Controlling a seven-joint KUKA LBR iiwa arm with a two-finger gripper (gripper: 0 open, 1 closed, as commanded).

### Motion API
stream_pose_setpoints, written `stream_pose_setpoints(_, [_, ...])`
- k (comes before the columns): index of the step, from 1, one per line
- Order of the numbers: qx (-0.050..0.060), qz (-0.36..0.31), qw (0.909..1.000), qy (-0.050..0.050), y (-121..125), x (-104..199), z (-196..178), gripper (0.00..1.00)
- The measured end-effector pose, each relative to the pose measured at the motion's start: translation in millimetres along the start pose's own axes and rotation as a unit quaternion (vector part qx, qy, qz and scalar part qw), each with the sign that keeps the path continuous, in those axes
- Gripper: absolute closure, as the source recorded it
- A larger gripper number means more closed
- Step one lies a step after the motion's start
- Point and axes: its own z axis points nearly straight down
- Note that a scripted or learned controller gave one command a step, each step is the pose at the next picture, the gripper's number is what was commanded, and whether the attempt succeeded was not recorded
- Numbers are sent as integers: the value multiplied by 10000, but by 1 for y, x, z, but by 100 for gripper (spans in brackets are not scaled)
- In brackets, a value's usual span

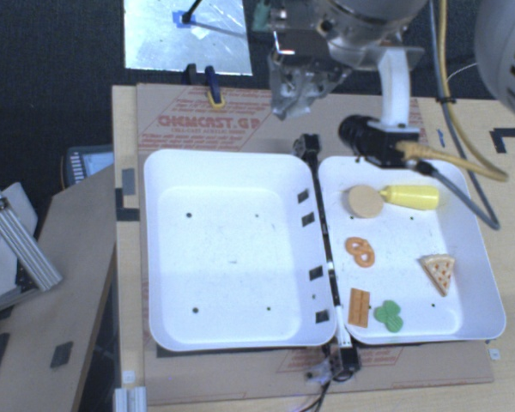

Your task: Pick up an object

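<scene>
Metal two-finger gripper point(293, 93) raised above the bench behind both bins, finger state cannot be told, right white bin point(481, 256) holds yellow bottle point(409, 197), tan disc point(365, 202), pretzel point(359, 251), pizza slice point(439, 273), orange cracker point(359, 307), green piece point(389, 316).

Bright, even light from above; the white bins point(232, 256) glare slightly, shadows are faint, and the arm point(369, 7) near the top edge looks blurred.

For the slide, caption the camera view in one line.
Claw raised behind the bins; right bin holds six toy foods.
</scene>
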Motion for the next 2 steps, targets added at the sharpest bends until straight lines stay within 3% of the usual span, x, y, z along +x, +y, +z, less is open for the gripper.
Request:
stream_pose_setpoints(1, [52, -5, 10000, -13, -5, 35, 102, 100])
stream_pose_setpoints(2, [-37, -1, 10000, 26, -18, 34, -7, 100])
